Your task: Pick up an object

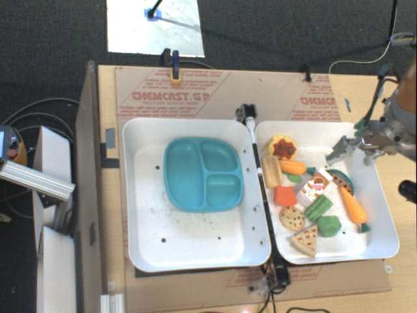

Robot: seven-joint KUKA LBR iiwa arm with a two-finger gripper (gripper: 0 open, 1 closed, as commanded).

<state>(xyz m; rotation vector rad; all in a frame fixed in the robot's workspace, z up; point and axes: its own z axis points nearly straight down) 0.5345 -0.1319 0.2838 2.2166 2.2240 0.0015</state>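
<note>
The right bin holds several toy foods. Among them are a red-topped tart, a small carrot, a tan bun, an orange cube and a white carton. There are also a green pepper, a cookie, a pizza slice and a large carrot. My gripper hovers over the bin's far right part, above and right of the pile. It is open, with nothing between its fingers.
The left bin holds a teal divided plate. A black-and-white divider bar runs between the bins. Cables hang at the right, near the arm. A metal sheet lies beyond the bench.
</note>
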